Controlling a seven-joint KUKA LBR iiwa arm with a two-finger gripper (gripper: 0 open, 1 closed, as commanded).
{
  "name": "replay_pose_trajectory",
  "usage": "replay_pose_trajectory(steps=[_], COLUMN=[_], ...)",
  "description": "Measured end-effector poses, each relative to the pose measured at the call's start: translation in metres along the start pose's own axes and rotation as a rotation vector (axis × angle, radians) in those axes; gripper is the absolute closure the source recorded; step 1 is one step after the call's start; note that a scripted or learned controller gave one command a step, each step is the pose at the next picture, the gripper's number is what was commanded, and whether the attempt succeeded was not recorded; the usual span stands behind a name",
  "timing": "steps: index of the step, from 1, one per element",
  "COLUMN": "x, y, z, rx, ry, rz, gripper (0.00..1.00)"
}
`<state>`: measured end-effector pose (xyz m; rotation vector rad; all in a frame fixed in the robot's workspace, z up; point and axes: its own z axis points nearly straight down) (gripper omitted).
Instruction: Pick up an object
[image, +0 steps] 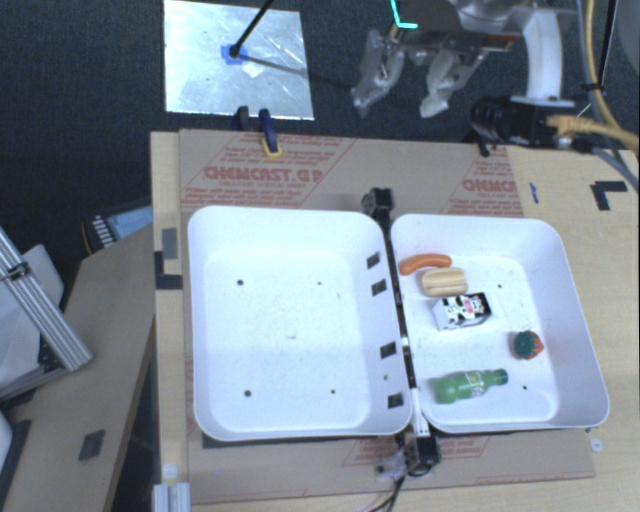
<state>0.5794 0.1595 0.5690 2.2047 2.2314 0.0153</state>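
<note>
The right bin (570, 300) holds several small items: an orange sausage (425, 263), a tan bread roll (443, 281), a black-and-white carton (462, 311), a green and orange toy (528, 344) and a green bottle (468, 384) lying on its side. My gripper (402, 92) hangs high above the bench's far edge, well behind the bins. Its two pale fingers (371, 82) are spread apart, open, with nothing between them.
The left bin (210, 250) sits beside the right one, joined by a black hinge strip (395, 320). A shiny metal sheet (238, 58) lies on the dark floor beyond the bench. Cables and a black fitting (520, 118) sit at the upper right.
</note>
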Motion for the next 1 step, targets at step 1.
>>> replay_pose_trajectory(steps=[1], x=[0.0003], y=[0.0002], z=[-0.0119], rx=[-0.004], ry=[0.001], rz=[-0.002], gripper=[1.00])
